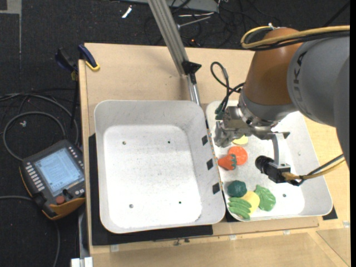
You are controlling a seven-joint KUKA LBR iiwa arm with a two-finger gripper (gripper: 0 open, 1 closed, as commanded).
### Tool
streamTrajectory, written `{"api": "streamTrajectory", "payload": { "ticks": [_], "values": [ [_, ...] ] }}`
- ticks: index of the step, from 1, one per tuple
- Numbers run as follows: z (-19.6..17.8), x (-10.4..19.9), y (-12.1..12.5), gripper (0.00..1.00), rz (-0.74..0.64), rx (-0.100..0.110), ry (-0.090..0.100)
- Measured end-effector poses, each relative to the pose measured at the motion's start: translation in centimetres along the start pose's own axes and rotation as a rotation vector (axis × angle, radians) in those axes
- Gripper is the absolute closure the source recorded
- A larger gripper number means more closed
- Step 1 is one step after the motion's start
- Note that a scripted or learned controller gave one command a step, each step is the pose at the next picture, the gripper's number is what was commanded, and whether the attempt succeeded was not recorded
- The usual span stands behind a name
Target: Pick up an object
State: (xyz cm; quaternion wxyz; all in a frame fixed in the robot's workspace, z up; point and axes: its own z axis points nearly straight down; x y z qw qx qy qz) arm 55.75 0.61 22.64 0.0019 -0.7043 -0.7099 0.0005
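A grey robot arm (311, 77) reaches into the right bin (311, 204), its gripper (227, 139) lowered near the bin's left wall; how the tool is set cannot be told. Just below the gripper lies a red and orange toy vegetable (232, 159). Further below sit a dark green piece (237, 188), a yellow piece (251, 199) and light green pieces (266, 199). A black cable plug (270, 168) hangs to the gripper's right. The left bin (105, 121) lies beside it.

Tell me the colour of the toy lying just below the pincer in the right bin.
Orange-red with a green top, like a small pepper or tomato; it shows clearly in the camera view.
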Motion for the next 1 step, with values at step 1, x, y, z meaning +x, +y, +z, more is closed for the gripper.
{"api": "streamTrajectory", "payload": {
  "ticks": [1],
  "values": [
    [0.57,4.95,-2.20,1.00,0.000,0.000,0.000]
  ]
}}
